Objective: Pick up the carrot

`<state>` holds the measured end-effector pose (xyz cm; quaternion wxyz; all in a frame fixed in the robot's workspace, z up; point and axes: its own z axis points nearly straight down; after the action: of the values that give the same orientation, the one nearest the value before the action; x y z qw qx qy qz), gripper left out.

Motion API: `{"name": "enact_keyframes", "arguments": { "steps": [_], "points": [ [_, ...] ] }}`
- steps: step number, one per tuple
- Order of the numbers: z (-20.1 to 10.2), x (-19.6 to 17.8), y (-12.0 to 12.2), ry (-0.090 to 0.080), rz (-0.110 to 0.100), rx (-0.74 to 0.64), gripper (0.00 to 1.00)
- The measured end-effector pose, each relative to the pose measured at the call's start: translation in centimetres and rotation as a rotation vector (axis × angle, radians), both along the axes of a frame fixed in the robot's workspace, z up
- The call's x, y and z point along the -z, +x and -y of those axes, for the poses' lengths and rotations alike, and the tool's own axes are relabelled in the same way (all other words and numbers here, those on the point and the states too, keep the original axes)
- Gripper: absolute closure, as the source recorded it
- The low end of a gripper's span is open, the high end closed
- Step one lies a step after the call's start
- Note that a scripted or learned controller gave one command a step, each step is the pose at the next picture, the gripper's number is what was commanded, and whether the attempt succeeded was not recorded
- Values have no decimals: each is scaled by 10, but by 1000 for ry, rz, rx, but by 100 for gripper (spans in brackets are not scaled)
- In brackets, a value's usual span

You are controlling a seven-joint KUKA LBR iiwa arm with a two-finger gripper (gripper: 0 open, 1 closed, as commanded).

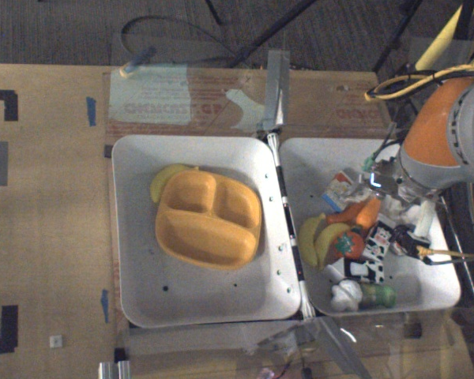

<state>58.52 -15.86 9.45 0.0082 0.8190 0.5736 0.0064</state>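
Note:
The carrot (361,214) is an orange tapered piece lying at a slant in the middle of the right bin (442,290), its thick end pointing up and right. My gripper (391,202) hangs low over the bin right at that thick end, touching it or very close. The grey wrist and orange band of the arm (438,140) reach in from the right above it. The carrot's lower end rests among other toys.
Around the carrot lie yellow bananas (320,242), a red and orange toy (350,244), a black-and-white toy (371,259), a green piece (377,294), a white lump (346,293) and a small packet (340,188). The left bin (134,275) holds an orange divided plate (209,219).

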Motion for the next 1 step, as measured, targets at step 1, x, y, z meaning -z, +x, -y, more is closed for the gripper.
{"name": "enact_keyframes", "arguments": {
  "steps": [1],
  "points": [
    [-2, -9, 1, 2, 0, -4, 100]
  ]
}}
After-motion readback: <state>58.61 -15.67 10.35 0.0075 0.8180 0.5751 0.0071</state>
